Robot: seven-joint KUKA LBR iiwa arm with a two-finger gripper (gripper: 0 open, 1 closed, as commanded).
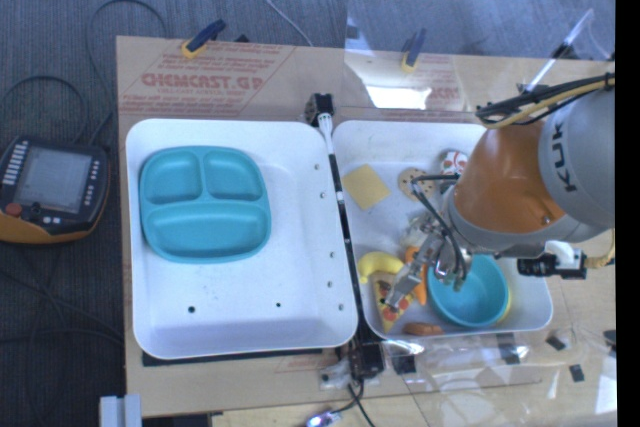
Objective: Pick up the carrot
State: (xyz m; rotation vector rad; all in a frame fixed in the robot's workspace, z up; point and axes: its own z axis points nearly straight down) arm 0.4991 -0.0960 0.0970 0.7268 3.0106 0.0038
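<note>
In the right bin (500, 137), a small orange piece that looks like the carrot (420, 294) lies against the left rim of a blue bowl (475, 297). My gripper (412, 281) hangs low right over it, reaching down and left from the orange wrist band (500, 187). The gripper body hides most of the carrot, and I cannot tell whether it touches it.
A yellow banana-like piece (376, 264) and a red-and-yellow toy (386, 297) lie just left of the gripper. An orange-brown sausage shape (425, 327) sits near the front wall. A yellow slice (365, 186) and a cookie (411, 180) lie farther back. The left bin (300, 295) holds a blue divided plate (204, 203).
</note>
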